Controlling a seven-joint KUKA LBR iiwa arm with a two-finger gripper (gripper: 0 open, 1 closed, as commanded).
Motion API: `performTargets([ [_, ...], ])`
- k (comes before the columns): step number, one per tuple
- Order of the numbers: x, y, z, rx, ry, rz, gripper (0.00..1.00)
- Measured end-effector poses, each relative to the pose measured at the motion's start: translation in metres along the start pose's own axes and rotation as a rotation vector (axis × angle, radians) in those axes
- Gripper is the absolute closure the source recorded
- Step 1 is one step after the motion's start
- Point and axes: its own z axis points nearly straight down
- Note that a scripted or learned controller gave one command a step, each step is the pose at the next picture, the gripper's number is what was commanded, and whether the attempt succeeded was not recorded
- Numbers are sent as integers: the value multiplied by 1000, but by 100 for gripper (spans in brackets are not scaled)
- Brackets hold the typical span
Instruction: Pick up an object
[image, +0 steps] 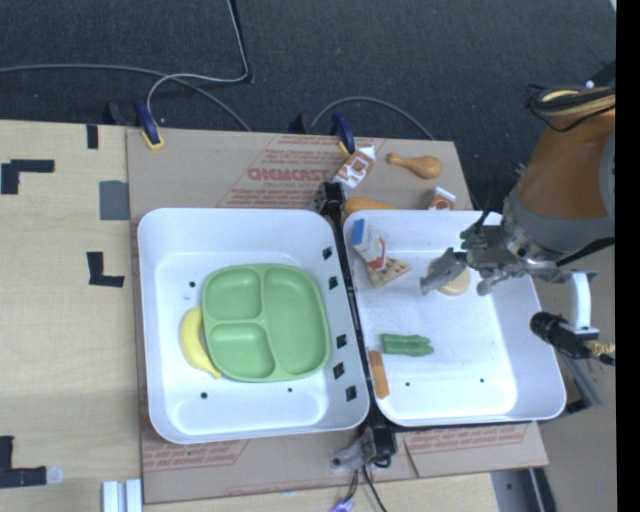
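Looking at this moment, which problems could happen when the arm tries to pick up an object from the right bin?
1. The end effector hangs over a small tan object close to the right bin's far right side; that object looks low and rounded, so it may slip away.
2. The green item and the orange stick lie flat, so a grasp may close above them.
3. The orange stick sits against the bin's left wall, which may block one finger.

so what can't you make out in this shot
- Tool, camera view: too blurred to tell its state or whether it touches the pale round thing under it.
- Banana: mostly hidden by the green plate.
- Carton: label too small to read.
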Motion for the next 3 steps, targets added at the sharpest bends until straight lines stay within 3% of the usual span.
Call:
performTargets([
  [1,9,31,74,2,0,1,0],
  [2,17,80,155,-5,-2,0,0],
  [3,8,108,156,13,4,-3,0],
])
